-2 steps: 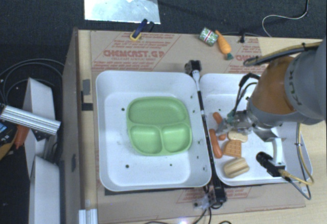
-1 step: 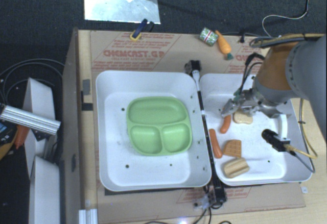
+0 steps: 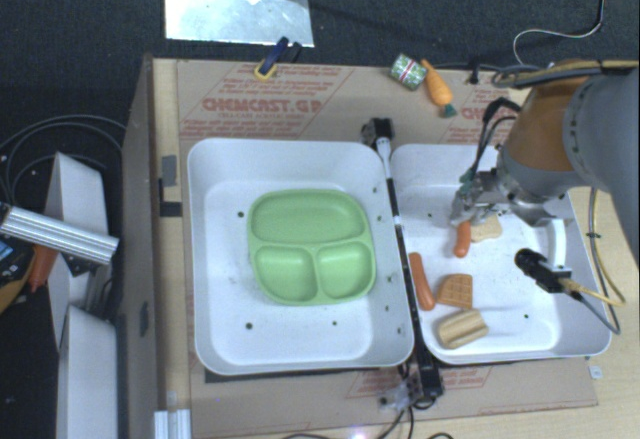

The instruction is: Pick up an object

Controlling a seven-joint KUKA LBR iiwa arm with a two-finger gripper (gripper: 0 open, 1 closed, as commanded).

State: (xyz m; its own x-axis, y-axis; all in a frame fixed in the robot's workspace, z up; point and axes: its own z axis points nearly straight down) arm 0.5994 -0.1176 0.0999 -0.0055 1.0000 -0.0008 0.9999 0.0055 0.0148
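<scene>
My gripper (image 3: 472, 207) hangs low over the back of the right bin (image 3: 520, 347). Just below its tip lies a small orange sausage-shaped piece (image 3: 461, 241), touching or nearly touching it. A pale flat slice (image 3: 488, 228) rests beside that piece, partly under the gripper. Nearer the front are a longer orange sausage (image 3: 422, 281) by the left wall, a square waffle (image 3: 455, 290) and a tan bread roll (image 3: 461, 327).
The left bin (image 3: 215, 327) holds a green divided plate (image 3: 310, 245). Behind the bins on the cardboard lie a small can (image 3: 408, 70), a toy carrot (image 3: 438, 86) and a blue and yellow clip (image 3: 272, 59). The arm comes in from the right.
</scene>
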